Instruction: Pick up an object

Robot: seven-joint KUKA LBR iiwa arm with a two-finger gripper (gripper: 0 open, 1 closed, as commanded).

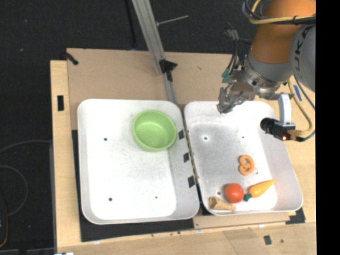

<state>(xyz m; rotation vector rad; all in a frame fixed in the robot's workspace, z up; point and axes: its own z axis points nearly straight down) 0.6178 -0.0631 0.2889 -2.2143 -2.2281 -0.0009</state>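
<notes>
step: approach, nothing grasped | gripper (pixel 225 106) hovering far from tomato (pixel 234 192), open/closed: can't tell | next: descending toward tomato

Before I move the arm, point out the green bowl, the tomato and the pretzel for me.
green bowl (pixel 154 130): camera view, inside of the bowl.
tomato (pixel 233 193): camera view, middle of its red body.
pretzel (pixel 245 164): camera view, on its orange loop.

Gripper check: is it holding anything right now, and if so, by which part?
Nothing is held. The gripper hangs over the far edge of the right bin, with no object at it; the tomato and carrot lie at the near end.
</notes>
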